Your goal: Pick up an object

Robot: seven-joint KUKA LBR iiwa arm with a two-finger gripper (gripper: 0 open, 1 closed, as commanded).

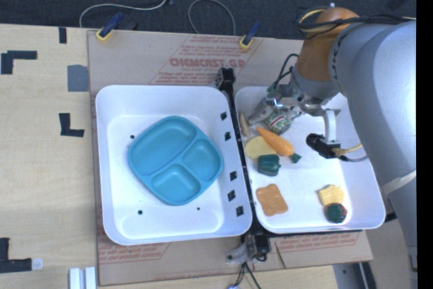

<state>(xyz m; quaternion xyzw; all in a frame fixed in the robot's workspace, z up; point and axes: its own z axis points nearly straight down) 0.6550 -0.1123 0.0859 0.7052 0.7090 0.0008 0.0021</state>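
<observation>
My gripper (pixel 269 109) reaches down into the upper left part of the right bin (pixel 362 179), near the wall it shares with the left bin. Just below it, and partly covered by it, lies a small object with a green and red label (pixel 279 122). An orange carrot (pixel 276 141) lies slantwise right under that. A pale yellow round piece (pixel 255 147) and a green pepper (pixel 268 163) sit beside the carrot. Nothing shows as lifted off the bin floor.
Further forward in the right bin are an orange-brown toast piece (pixel 271 199), a yellow block (pixel 330 195) and a dark green ball (pixel 336 213). A black part with a cable (pixel 323 144) hangs from the arm. The left bin (pixel 111 213) holds a blue divided plate (pixel 176 159).
</observation>
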